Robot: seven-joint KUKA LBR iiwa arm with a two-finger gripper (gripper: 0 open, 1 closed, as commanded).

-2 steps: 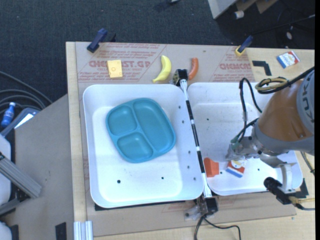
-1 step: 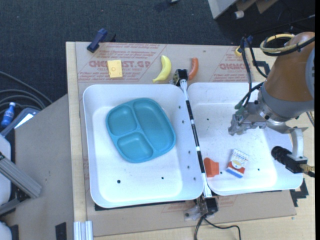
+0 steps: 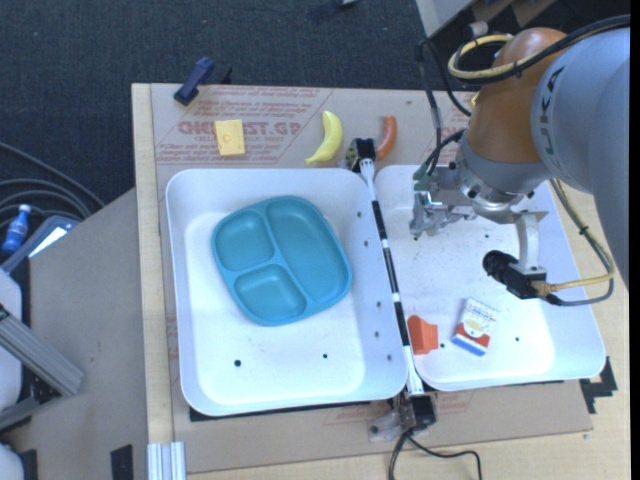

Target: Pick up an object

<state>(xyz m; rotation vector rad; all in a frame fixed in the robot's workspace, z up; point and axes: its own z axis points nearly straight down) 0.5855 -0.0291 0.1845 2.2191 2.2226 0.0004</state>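
Near edge of right bin (image 3: 560, 363): small white carton with red and blue print (image 3: 475, 327), lying flat, tilted. Just left of it, orange block (image 3: 423, 335) against the divider between the bins, close to the carton but apart. Nothing in contact with the gripper, both well nearer than it.

Farther back in right bin, black cylindrical part (image 3: 508, 272) on a white bracket with yellow cable running off right, part of the arm's tooling, hanging over the bin floor.

Left bin (image 3: 190, 298): blue divided plate (image 3: 281, 258), three compartments, sits flat around the middle, slightly toward the far side.

Gripper (image 3: 428, 222) over the far-left part of the right bin, pointing down, near the divider. Fingers tiny and dark against the white floor; cannot tell whether spread or pressed together. No item seen between them. Grey arm with orange band (image 3: 515, 98) comes in from the right, far side.

Beyond the bins on the cardboard bench top (image 3: 270, 118): yellow banana (image 3: 326, 138), orange carrot-like piece (image 3: 386, 137) just right of it, yellow square block (image 3: 229, 139) further left, dark blue clip-like item (image 3: 194, 81) at far-left edge.
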